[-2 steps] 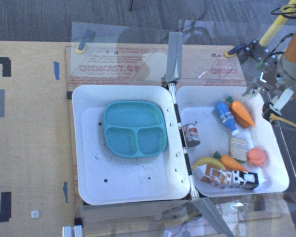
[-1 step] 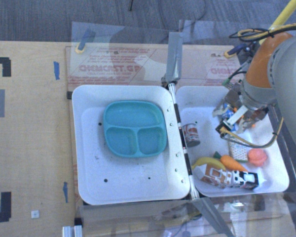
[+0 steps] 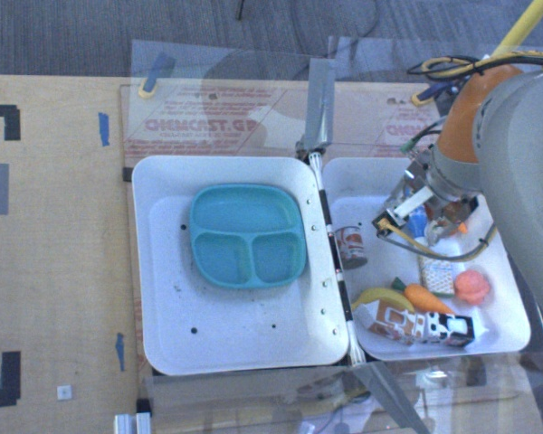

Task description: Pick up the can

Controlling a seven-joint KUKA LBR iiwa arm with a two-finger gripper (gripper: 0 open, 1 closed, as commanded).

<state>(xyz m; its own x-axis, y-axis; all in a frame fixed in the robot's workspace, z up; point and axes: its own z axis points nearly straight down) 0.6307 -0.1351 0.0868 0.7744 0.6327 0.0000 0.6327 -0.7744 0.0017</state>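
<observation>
Metal can [image 3: 349,246] lay on its side in right bin [image 3: 516,328], against the wall by the left bin | likely light, stiff, slick and prone to roll | best pinched across its round body, mid-length | my jaws [image 3: 421,217] hovered just beside it; open or closed, I could not tell.

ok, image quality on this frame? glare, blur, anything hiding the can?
Camera view: even, soft lighting; faint glare on the clear sheet behind the bins. The can is small and slightly soft, unobstructed by the left wall of the right bin. The arm blocks that bin's upper right; the claw is blurry.
</observation>
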